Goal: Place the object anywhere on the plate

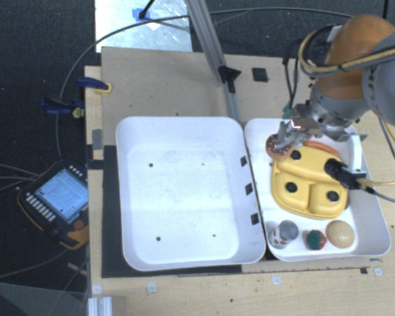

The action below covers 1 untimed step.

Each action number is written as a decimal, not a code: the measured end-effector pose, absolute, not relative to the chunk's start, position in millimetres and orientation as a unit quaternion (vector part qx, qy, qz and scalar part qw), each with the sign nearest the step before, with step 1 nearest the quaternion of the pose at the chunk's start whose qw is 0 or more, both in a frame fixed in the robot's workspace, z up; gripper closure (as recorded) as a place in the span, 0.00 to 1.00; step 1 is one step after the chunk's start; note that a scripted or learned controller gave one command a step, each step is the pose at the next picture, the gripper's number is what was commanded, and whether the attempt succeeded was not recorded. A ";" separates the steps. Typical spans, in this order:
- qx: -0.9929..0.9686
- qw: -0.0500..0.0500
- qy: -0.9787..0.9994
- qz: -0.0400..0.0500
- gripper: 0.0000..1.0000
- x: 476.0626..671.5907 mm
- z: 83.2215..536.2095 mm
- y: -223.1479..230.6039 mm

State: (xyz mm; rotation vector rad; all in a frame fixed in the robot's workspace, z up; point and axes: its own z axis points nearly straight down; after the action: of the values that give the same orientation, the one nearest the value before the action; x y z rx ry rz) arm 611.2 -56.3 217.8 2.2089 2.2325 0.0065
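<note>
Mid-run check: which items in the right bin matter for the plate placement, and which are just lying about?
Job:
yellow plate
gripper, over the plate's far left edge
small brownish object under it; grasp unclear

Lying about:
grey ball
green-red ball
tan egg
left bin

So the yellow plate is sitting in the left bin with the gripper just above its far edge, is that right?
Not quite. The camera view shows the yellow plate in the right bin, not the left bin. The rest holds: the gripper is just above the plate's far edge.
</note>
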 end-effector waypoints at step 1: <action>0.704 0.000 0.711 0.001 1.00 606.4 212.5 -2.7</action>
State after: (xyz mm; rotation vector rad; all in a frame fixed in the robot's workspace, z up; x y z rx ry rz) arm 606.4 -2.7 212.5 2.2110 2.2331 0.0029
